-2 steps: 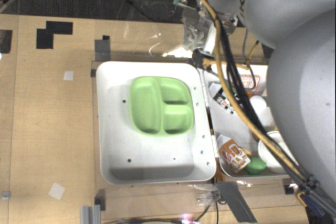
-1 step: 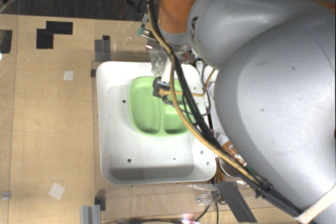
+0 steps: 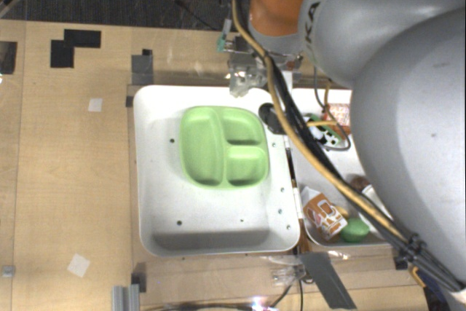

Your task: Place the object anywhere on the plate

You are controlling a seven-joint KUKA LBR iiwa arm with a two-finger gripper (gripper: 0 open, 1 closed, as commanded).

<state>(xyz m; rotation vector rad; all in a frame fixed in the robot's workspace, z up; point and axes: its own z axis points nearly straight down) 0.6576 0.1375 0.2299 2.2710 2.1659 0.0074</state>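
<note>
A pale wood-grain counter point(image 3: 65, 178) carries two shallow white bins side by side. The left bin point(image 3: 156, 178), near the middle of the frame, is smooth moulded plastic with rounded corners and a few small dark holes in its floor. In it lies one plate point(image 3: 222, 146): matte light green, rounded-rectangular, divided into three compartments, one long one on the left and two smaller ones on the right. The plate sits in the upper half of the bin, slightly tilted.

The right bin point(image 3: 314, 233) is largely covered by the arm point(image 3: 393, 62), a bulky smooth grey casting with a glossy orange band at the top centre of the frame. Black and yellowish cables run down from it across the bin divider. In the bin's uncovered part, lower right, lie one crinkled orange-and-white packet point(image 3: 324, 218) and, just beside it, one round green object point(image 3: 355, 231). Higher up a small black-and-white item point(image 3: 331, 136) and something reddish show past the cables.

The gripper point(image 3: 240, 80) hangs over the left bin's upper rim, above the plate's far corner; whether the jaws are spread or closed cannot be told.
</note>
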